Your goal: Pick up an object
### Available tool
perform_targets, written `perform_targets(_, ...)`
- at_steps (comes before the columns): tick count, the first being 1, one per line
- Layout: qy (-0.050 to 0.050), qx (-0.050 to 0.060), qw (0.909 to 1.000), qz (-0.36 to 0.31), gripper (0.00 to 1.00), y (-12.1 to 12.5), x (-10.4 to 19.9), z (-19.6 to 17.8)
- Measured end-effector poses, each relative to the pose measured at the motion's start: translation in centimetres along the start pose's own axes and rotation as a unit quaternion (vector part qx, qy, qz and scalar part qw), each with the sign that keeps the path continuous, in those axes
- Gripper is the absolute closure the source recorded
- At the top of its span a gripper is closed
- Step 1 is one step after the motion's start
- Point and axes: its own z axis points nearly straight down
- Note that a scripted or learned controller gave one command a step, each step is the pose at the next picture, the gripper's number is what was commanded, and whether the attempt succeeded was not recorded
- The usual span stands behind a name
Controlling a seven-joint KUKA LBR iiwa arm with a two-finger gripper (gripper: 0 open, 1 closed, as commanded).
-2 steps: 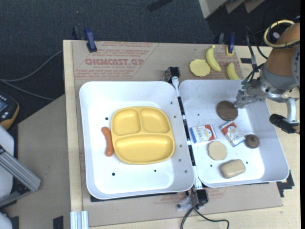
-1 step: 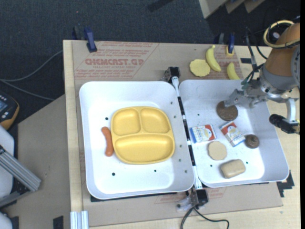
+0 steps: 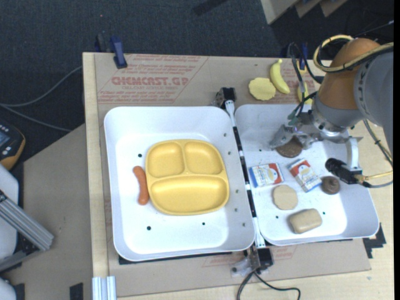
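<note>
The tool (image 3: 292, 137) is low over the far left part of the right bin (image 3: 359, 227), with the grey arm (image 3: 369, 86) and its orange band (image 3: 340, 74) rising from it toward the right edge of the view. The tool sits right at a brown round cookie (image 3: 289, 148); whether it is spread or pressed together cannot be told, since its tip is hidden under the wrist.

In the same bin, nearer the camera, lie a small red and white carton (image 3: 265, 174) and a second one (image 3: 305, 174) just beside it, a pale round biscuit (image 3: 285, 197), a tan bread roll (image 3: 304, 220) near the front wall, and a small dark brown piece (image 3: 330, 184) to the right.

The left bin (image 3: 125, 230) holds a yellow divided plate (image 3: 186, 176) in its middle, with a toy hot dog (image 3: 142, 185) lying just beside the plate's left edge.

Both bins rest side by side on a table (image 3: 162, 80) covered by a brown board with red printing. On the board beyond the right bin lie a yellow banana (image 3: 279, 77) and a yellow flat piece (image 3: 262, 89), close together. A blue clamp (image 3: 117, 52) grips the board's far edge. Dark carpet (image 3: 50, 42) surrounds the table, with cables running across it.
</note>
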Motion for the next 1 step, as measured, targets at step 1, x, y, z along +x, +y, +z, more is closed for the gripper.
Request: perform_targets(1,-0.002,-0.003,1.0000,0.003,1.00,0.09,-0.42,-1.18)
